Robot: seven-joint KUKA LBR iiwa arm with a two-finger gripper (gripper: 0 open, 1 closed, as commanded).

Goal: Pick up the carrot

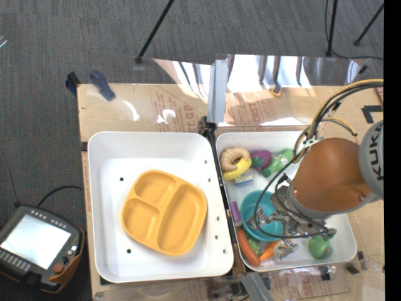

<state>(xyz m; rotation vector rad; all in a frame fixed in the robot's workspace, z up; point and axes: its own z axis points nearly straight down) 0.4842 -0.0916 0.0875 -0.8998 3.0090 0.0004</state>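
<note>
Carrot [249, 248] lies in the right bin [348, 236], down at its near-left corner, right along the bin's left wall. It's an orange-red stick w/ its long axis running from upper left to lower right, roughly parallel to that wall but leaning a bit toward the bin's front edge. Just beside its lower end there's a smaller orange bit [268, 252], poss. another piece of toy food, can't say for sure.

Gripper [280, 226] hangs just to the right of the carrot and slightly farther back, over the teal bowl [255, 207]. Metal parts and cables crowd the tip, so whether it's spread or closed I cannot tell; nothing visibly held there. So the carrot sits to the gripper's left and a touch nearer the bench front. My guess: the move needs a short shift left and forward, w/ the wrist turned so the grasp closes across the carrot's width, not along it. Wall is close, could get in the way.

Farther out: green toy [319, 248] at the near-right, a ring-shaped pastry [236, 158] w/ a banana [239, 170] at the back, purple toy [261, 160] next to them. Left bin [106, 168] holds a yellow divided plate [165, 212].
</note>
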